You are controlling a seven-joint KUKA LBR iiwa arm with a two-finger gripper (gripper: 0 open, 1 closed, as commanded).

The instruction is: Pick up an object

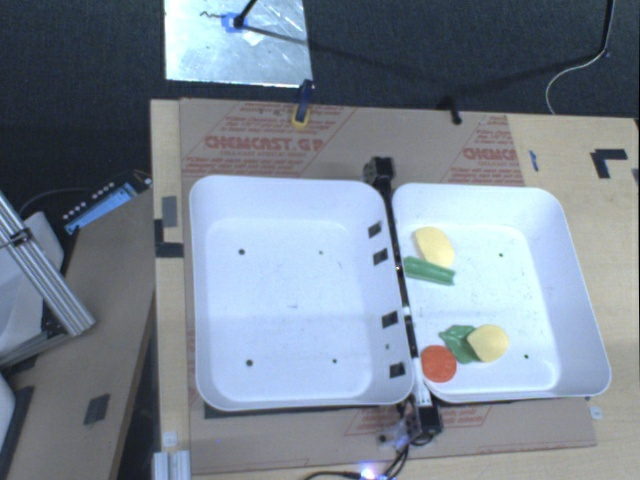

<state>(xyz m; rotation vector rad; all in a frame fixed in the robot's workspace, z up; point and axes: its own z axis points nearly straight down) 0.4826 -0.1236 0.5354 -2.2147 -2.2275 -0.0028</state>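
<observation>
Right bin (575, 268), near end: a red round piece (438, 364) sits close to the divider wall. Just behind it a green leafy piece (457, 337) touches a yellow rounded piece (489, 343); the red one lies just beside the green, contact unclear.

Mid bin: a green pod-shaped piece (430, 271) lies flat and slantwise, its upper end against or under a second yellow piece (433, 245).

Left bin (290, 288): bare white floor, a few dark specks.

Beyond the bins: printed cardboard sheet (260, 138) with a yellow clip (300, 118) at its far edge, then a foil square (235, 28) on the dark floor.

My gripper: I cannot tell whether it is open or closed, nor that it holds anything. Every candidate rests in the right bin.

Risks, as I judge them:
- The near cluster is tight; coming down on the yellow piece could catch the green one as well, or push both aside.
- The red piece is close to the wall and corner; one finger may strike the rim and spoil the close.
- The rounded pieces look smooth and could squirt out under a pinch.
- The pod lies low; I may close above it.
</observation>
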